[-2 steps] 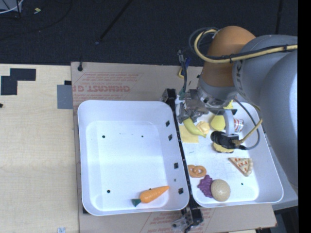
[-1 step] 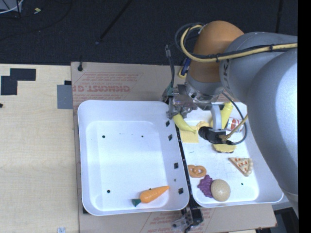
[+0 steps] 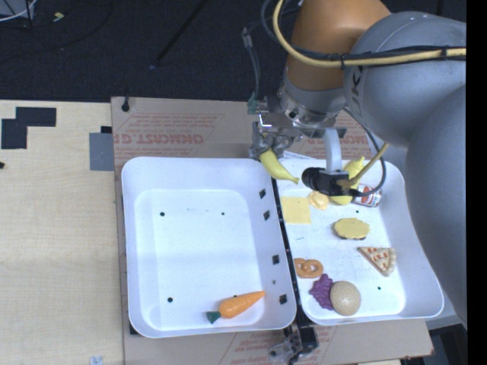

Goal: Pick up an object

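Observation:
My gripper [image 3: 268,144] hangs over the far end of the rim between the two bins. A yellow banana [image 3: 278,167] juts down and to the right from between its fingers, which are shut on the banana's upper end. The banana looks lifted above the right bin's [image 3: 426,295] far left corner. An orange carrot [image 3: 240,305] lies at the near edge of the left bin [image 3: 137,204].
In the right bin lie a cheese slice [image 3: 297,211], a yellow round patty [image 3: 351,228], a pizza slice [image 3: 379,259], a pretzel [image 3: 309,268], purple grapes [image 3: 322,289], a beige ball [image 3: 345,297] and a small can [image 3: 370,198]. The arm overhangs the bin's far right.

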`<state>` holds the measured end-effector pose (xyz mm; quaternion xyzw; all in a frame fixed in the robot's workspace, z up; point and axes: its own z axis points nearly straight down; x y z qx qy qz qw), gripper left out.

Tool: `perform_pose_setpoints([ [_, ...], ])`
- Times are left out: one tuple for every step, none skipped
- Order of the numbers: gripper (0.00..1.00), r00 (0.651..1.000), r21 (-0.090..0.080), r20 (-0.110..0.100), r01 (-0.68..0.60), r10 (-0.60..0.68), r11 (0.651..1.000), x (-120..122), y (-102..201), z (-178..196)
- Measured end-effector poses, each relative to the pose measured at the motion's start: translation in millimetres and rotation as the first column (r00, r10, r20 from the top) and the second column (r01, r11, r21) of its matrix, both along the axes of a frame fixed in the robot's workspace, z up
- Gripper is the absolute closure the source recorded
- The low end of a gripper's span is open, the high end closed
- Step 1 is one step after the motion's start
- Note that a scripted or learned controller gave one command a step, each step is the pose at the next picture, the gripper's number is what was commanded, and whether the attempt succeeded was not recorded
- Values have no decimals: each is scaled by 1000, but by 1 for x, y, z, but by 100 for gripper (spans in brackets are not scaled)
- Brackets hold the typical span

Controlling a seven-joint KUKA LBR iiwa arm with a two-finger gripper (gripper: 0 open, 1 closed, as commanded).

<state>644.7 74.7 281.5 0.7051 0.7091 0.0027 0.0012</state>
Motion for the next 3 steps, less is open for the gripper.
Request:
perform_pose_setpoints([
  [100, 1000, -3, -15, 3, -3, 1000, -24, 21, -49],
  [100, 1000, 2, -3, -4, 4, 1000, -40, 114, 19],
  [100, 1000, -3, -13, -1, 1, 1000, -101, 157, 12],
])
